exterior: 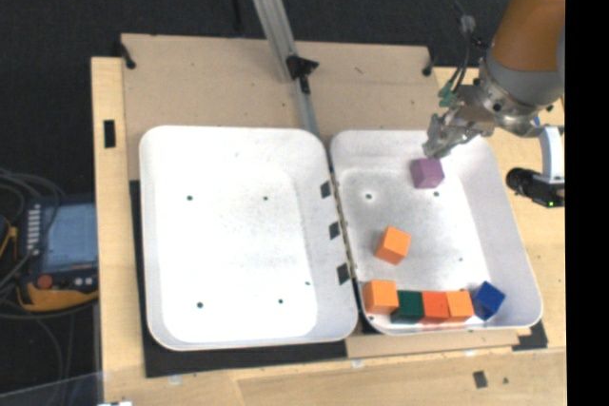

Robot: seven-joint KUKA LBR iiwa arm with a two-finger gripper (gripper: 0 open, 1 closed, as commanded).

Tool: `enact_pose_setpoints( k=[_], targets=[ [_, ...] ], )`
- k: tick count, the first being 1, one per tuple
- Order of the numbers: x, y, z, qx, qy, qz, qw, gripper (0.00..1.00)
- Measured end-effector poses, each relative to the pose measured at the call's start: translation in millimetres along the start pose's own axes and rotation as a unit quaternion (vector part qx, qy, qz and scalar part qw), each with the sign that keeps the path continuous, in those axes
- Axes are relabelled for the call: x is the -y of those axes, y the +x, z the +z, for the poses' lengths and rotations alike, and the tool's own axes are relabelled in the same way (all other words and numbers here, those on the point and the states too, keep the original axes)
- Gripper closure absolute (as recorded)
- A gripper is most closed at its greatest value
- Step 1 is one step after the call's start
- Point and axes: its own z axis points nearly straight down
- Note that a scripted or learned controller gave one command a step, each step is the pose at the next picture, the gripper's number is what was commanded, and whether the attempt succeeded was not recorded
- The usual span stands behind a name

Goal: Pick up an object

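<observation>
Two white bins were set side by side on the counter (400,71). The left bin (152,233) offered open room. In the right bin (509,233), five cubes were lined along the near wall, one orange cube (392,243) mid-floor, one purple cube (426,172) far, just beneath the claw (443,141); its grip state could not be told.

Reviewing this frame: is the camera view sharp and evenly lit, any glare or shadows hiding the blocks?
Camera view: lighting is even, and the white bins are bright but not blown out. Focus is soft overall. The purple block and orange block cast only faint shadows and read clearly. The gripper is slightly blurred, so its detail is lost. The dark floor around the bench is underexposed.
</observation>
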Motion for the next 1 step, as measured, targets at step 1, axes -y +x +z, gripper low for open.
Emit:
enact_pose_setpoints(
  k=[1],
  targets=[
    [-8.5, 56.9, 7.3, 0.0, 0.002, 0.0, 1.0, 1.0]
  ],
)
